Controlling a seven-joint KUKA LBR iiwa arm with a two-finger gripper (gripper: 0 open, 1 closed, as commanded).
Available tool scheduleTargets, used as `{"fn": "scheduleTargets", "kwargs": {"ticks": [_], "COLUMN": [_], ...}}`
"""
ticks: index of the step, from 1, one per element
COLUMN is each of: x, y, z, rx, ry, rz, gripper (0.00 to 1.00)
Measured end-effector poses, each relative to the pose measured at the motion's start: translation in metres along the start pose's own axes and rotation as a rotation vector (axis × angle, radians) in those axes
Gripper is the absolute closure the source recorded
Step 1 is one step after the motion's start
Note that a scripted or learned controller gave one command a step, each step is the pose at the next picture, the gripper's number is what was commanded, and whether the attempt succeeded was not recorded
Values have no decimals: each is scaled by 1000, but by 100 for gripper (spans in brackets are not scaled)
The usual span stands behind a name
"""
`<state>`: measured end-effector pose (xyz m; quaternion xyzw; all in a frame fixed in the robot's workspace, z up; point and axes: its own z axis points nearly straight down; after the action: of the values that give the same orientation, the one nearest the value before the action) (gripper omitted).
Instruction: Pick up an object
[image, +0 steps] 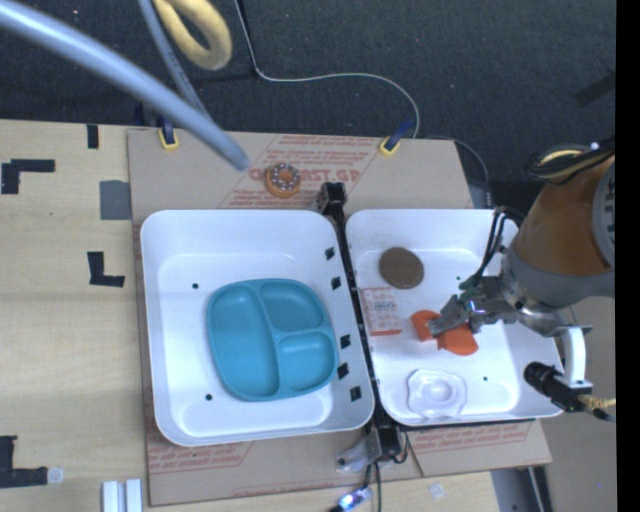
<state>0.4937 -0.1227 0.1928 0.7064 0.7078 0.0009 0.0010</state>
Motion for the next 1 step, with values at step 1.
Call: {"fn": "scheduleTargets", "kwargs": {"ticks": [1], "x": [1], "y": [1], "z": [-27], "rx": [1], "ry": [0], "rz": [0], "gripper": [100]}}
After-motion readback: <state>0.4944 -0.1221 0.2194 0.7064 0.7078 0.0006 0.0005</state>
